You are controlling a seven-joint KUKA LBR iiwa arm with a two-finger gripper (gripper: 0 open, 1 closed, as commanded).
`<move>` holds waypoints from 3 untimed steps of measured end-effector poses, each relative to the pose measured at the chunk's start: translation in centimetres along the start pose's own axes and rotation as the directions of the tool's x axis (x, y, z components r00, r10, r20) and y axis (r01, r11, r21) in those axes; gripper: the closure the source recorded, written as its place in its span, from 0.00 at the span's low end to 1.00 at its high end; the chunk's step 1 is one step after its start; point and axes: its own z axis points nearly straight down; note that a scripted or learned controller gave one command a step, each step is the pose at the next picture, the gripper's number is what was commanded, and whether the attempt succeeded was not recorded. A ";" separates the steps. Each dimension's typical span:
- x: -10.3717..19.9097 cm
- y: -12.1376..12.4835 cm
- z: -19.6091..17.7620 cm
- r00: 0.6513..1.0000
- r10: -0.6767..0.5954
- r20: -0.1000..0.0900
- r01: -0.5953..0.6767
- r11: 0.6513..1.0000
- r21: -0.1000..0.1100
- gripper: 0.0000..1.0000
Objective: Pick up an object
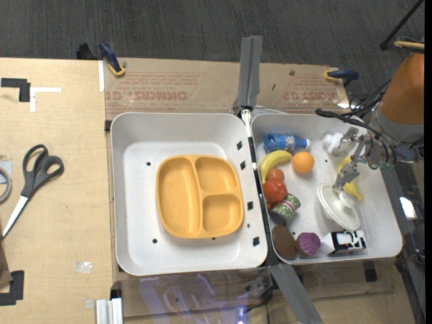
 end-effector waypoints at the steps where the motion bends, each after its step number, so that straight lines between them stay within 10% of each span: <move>1: -0.2 0.1 -0.8 1.000 -0.002 0.004 0.002 1.000 0.001 1.00; 2: -0.2 0.1 -0.8 1.000 -0.002 0.004 0.002 1.000 0.001 0.00; 3: -0.7 0.3 1.8 0.999 0.032 -0.022 -0.032 0.999 -0.003 0.00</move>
